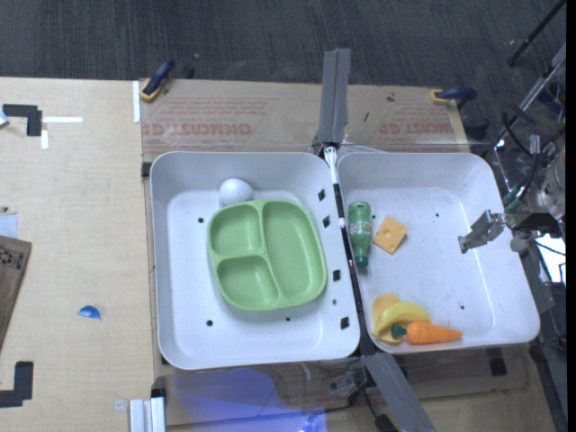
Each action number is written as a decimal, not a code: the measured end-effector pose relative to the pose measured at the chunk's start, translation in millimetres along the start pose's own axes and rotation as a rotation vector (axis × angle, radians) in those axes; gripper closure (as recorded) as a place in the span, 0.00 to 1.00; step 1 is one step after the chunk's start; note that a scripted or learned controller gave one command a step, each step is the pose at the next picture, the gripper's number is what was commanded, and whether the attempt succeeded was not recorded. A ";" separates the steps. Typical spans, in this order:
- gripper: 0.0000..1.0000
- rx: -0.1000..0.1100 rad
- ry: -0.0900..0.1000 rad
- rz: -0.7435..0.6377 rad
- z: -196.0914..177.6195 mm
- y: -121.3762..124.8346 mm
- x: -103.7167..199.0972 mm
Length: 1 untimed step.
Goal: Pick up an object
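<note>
Nearest, along the right bin's (504,268) near edge: carrot (434,334) and banana (399,314), untouched. Farther in, bottle (359,232) and cheese (390,235), both lying loose. Nothing lifted yet; whole pick left. Gripper (475,236) low over bin's right side, apart from everything, jaws seemingly spread, nothing between. Left bin (180,268): green tray (266,255), white ball (236,189). Wooden bench (72,241), dark floor beyond.

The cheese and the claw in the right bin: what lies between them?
Nothing. In the camera view, the bin floor between the cheese and the claw is bare white.
</note>
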<state>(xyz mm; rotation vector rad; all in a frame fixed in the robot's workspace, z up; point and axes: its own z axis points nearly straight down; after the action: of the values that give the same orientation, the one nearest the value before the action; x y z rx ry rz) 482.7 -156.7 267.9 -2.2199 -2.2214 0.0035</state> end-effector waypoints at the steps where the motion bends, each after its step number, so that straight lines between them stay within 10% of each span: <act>1: 0.00 0.002 0.001 0.080 119.9 27.1 55.6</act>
<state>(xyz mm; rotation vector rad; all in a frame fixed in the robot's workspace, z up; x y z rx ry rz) 509.4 -101.1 147.9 -2.3055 -2.1296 0.0048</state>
